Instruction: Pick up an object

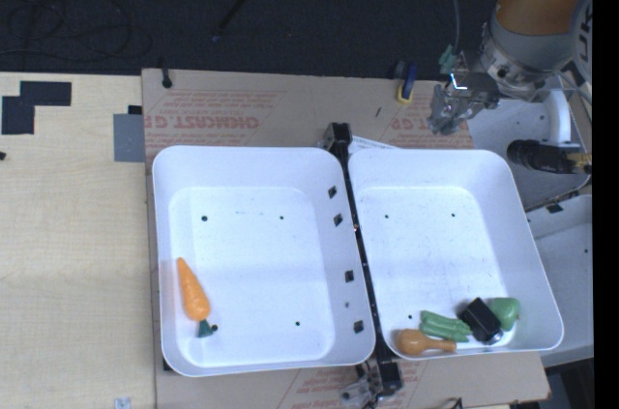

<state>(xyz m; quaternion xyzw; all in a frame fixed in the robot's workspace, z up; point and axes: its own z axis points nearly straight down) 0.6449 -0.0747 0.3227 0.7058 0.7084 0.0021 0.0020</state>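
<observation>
An orange carrot toy (192,291) with a dark green stub lies at the near left of the left bin (247,167). In the near right corner of the right bin (435,167) sit a green bean-like piece (443,326), a black block (481,319), a round green item (505,308) and a tan pear-shaped item (423,342), packed close together. My gripper (451,112) hangs above the bench behind the right bin's far edge, well away from all the objects. Nothing shows between its fingers.
The two white bins share a black hinge strip (350,243) down the middle. They rest on a cardboard sheet (261,107) over a pale wooden bench. A yellow and blue clip (406,86) stands on the cardboard left of the gripper. Cables lie across the dark floor behind.
</observation>
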